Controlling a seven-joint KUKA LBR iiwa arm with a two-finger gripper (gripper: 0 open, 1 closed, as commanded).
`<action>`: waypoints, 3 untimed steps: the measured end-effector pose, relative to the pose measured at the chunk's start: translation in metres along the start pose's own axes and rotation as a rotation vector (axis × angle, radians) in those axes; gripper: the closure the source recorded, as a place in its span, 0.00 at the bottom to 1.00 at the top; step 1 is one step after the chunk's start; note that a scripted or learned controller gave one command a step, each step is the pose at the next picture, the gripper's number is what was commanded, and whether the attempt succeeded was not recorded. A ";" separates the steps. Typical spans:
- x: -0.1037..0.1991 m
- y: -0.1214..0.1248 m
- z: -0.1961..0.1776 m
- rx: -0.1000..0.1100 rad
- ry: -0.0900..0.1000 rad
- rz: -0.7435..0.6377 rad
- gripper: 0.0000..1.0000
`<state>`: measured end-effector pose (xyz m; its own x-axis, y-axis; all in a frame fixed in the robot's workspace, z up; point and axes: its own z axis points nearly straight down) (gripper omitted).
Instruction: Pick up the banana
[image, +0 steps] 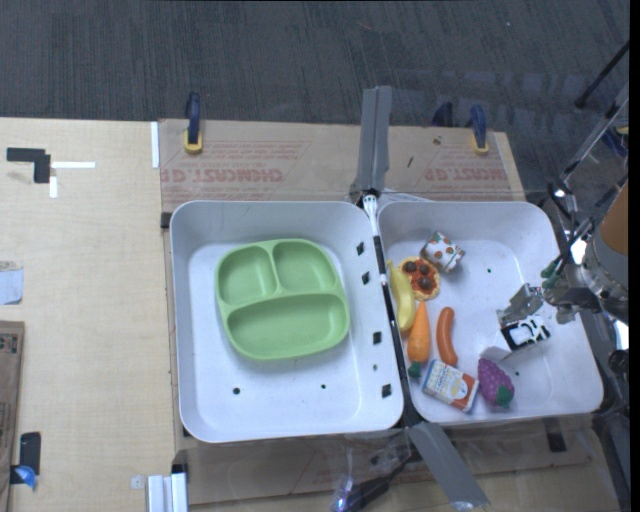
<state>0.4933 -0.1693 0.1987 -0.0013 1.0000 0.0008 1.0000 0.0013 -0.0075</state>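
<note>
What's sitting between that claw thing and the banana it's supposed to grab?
The gripper hangs at the right side of the right bin; the banana lies by that bin's left wall. Between them lie the sausage and carrot. The pizza slice touches the banana's top. From above, nothing covers the banana.

Two white bins; one green plate; one banana; one carrot; one sausage.
</note>
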 end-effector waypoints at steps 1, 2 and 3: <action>0.061 0.017 0.047 0.001 0.000 -0.212 0.00; 0.059 0.018 0.041 0.006 0.001 -0.207 1.00; 0.059 0.018 0.041 0.006 0.001 -0.207 0.00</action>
<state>0.5105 -0.1102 0.1572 -0.2069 0.9784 0.0041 0.9783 0.2069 -0.0134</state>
